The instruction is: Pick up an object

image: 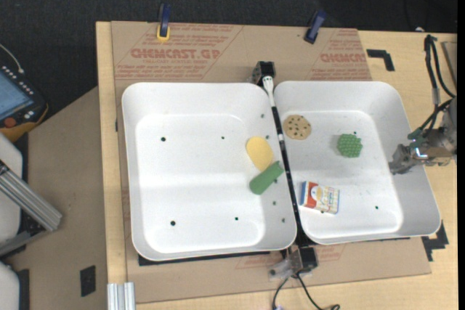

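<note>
In the left bin [189, 178], a yellow piece [259, 151] and a green block [266, 178] are lying near its right wall. In the right bin [341, 221], a cookie [297, 127], a small printed packet [320, 197] and a green bumpy ball [349, 146] are resting. The claw [404, 157] is hovering at that bin's right rim, right of the ball and apart from it.
</note>
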Tool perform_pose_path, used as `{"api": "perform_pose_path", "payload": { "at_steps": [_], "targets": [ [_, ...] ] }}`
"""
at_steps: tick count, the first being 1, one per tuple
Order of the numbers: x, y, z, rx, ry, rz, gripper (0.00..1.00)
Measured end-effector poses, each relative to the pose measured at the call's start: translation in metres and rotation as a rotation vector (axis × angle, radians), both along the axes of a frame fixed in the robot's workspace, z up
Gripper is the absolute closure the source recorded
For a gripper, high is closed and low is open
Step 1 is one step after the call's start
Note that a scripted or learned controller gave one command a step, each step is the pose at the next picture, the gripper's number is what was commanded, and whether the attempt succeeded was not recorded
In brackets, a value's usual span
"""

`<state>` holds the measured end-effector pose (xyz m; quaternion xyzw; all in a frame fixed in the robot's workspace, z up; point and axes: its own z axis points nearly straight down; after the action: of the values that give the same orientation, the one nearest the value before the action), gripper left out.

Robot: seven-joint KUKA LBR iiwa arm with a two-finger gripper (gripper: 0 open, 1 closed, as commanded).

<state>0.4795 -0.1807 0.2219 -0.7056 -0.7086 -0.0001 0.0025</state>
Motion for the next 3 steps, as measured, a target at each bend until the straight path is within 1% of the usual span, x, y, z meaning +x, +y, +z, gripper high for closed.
{"api": "perform_pose_path", "payload": {
  "at_steps": [1,2,3],
  "targets": [
    [0.000,-0.046,0.020,-0.009,-0.007,-0.007,1.00],
    [0.000,-0.001,0.012,-0.001,-0.001,-0.001,1.00],
    [-0.002,-0.045,-0.044,-0.002,0.003,-0.009,1.00]
  ]
}}
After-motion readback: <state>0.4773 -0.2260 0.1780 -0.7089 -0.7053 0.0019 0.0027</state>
